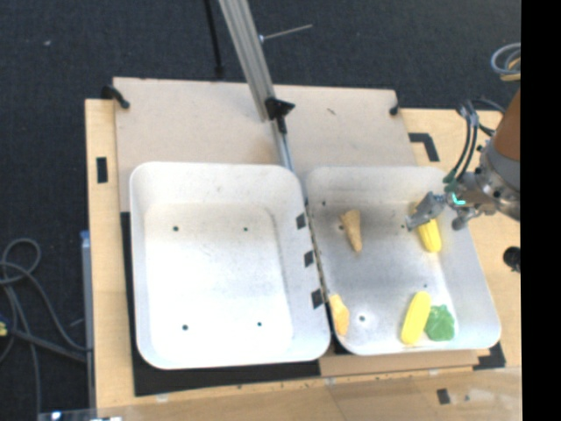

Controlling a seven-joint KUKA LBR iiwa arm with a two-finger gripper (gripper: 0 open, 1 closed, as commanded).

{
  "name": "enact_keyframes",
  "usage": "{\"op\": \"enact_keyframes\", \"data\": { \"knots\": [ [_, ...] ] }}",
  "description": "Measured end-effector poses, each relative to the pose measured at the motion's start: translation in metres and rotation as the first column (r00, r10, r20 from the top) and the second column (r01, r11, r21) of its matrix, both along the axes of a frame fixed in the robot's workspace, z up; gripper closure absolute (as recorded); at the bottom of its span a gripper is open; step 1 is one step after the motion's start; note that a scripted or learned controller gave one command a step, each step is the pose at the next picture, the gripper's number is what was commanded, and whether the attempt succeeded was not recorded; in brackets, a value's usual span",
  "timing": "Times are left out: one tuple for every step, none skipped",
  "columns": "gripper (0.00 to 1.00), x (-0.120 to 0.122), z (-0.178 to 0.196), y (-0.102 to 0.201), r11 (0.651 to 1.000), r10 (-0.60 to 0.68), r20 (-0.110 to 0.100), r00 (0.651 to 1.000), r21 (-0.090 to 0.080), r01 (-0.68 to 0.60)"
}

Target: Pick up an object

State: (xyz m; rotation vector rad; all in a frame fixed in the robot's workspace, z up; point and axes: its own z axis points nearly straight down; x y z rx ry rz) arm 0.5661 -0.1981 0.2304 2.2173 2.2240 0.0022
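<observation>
Pale wooden bench [105,235] on dark carpet, with loose grey cables [26,296] trailing off the left of it. Two shallow white bins side by side on the bench: left bin [219,261] with a speckled floor, right bin [386,261] just beside it, rims touching along the middle. In the right bin, nearest the front: a long yellow piece [415,317] standing at a slant by the front right corner, touching a green lump [440,323] on its right; an orange piece [338,313] against the front left wall of that bin. Further back, near the middle of the right bin, a tan cone [352,230], lying point toward the front. Toward the right bin's back right, a small yellow piece [429,235] on the floor, directly under the tool [447,210]. Tool reaching in over the right bin's right rim, grey with a teal mark; fingers spread apart, nothing seen between them, yellow piece just below and touching or nearly so, cannot tell which. Behind both bins, a flat beige board [210,130] and a slanted aluminium rail [245,42] rising from the gap between the bins toward the back.
</observation>
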Motion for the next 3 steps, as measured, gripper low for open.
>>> {"op": "enact_keyframes", "data": {
  "knots": [
    [0.0, -0.002, -0.062, 0.003, 1.0, -0.004, -0.007, 1.0, -0.001, 0.004],
    [0.0, -0.007, -0.119, 0.011, 1.0, -0.005, -0.007, 1.0, -0.001, 0.005],
    [0.0, -0.007, -0.13, 0.009, 1.0, -0.007, -0.003, 1.0, -0.003, 0.007]
  ]
}}
